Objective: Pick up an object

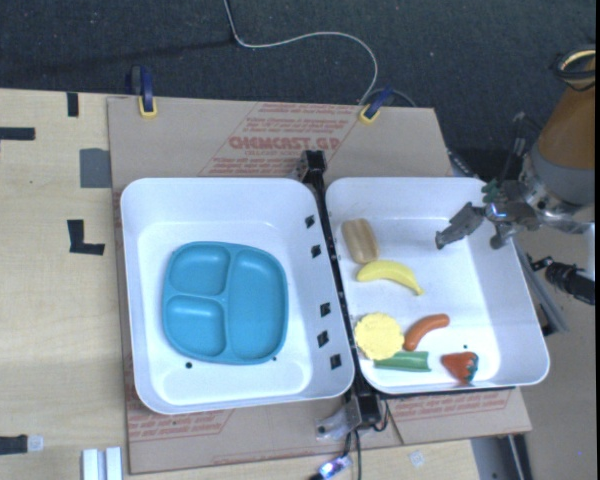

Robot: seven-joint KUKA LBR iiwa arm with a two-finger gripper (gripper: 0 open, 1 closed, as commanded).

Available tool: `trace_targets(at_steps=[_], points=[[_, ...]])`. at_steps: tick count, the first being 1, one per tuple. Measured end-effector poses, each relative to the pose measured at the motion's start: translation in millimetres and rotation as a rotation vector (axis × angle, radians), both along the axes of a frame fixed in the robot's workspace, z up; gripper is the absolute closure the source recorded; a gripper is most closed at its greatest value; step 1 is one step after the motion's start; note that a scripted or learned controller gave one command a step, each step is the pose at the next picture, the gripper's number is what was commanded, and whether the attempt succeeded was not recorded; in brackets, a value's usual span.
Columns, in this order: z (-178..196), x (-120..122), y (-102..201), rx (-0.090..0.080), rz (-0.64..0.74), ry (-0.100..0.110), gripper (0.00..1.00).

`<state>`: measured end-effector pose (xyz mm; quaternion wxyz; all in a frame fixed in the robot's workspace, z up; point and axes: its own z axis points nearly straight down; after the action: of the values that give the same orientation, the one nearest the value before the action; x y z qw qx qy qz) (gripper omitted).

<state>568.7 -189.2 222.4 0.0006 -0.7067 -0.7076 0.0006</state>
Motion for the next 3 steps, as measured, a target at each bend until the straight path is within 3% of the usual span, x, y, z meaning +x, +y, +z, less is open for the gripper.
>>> trace_targets(at_steps=[2,3], points=[[-119.3,-1.8,19.5,0.001,0.001,0.006,0.0],[-138.1,-1.7,19.7,-0.001,0.0,0.0,0.0]])
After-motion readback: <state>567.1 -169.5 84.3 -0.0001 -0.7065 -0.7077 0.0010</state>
